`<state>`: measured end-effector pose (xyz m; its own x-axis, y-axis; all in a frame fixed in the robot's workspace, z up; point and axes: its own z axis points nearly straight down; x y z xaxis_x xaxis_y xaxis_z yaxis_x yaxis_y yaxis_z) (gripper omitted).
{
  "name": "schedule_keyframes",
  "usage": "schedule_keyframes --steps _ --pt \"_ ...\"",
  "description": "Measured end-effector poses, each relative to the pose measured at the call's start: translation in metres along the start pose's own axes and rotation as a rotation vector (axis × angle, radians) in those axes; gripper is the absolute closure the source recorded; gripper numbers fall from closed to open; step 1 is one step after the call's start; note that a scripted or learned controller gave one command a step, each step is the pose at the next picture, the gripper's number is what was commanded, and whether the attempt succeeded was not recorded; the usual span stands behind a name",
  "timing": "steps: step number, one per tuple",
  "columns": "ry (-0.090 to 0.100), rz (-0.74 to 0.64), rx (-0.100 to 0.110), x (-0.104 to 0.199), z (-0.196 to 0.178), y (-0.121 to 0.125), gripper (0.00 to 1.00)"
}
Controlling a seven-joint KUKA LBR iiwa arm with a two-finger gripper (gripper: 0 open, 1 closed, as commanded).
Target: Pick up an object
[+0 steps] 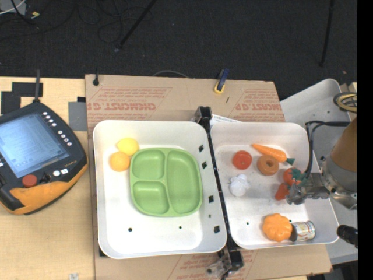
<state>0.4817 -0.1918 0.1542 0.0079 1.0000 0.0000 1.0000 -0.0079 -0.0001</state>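
the grey two-finger gripper (296, 191) sat low at the right white bin's (317, 139) right side, beside small red plastic pieces (287, 182), presumably for a pick; grip state could not be told.

Small red toy (284, 190) lying in right bin (256, 136), near carrot (270, 151)

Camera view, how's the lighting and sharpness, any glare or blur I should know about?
Camera view: even overhead light, soft shadows under the green tray; the white bins are bright, nearly washed out; slight glare on the pendant screen; the floor behind is dark; the gripper looks soft and hard to read against the small red items.
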Motion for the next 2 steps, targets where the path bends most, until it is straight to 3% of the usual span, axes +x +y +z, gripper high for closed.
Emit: schedule_keyframes --steps 1,2 --pt "-0.001 -0.007 -0.002 -0.005 -0.062 -0.001 1.00" --pt "0.000 -0.007 0.000 -0.007 -0.074 -0.001 1.00"
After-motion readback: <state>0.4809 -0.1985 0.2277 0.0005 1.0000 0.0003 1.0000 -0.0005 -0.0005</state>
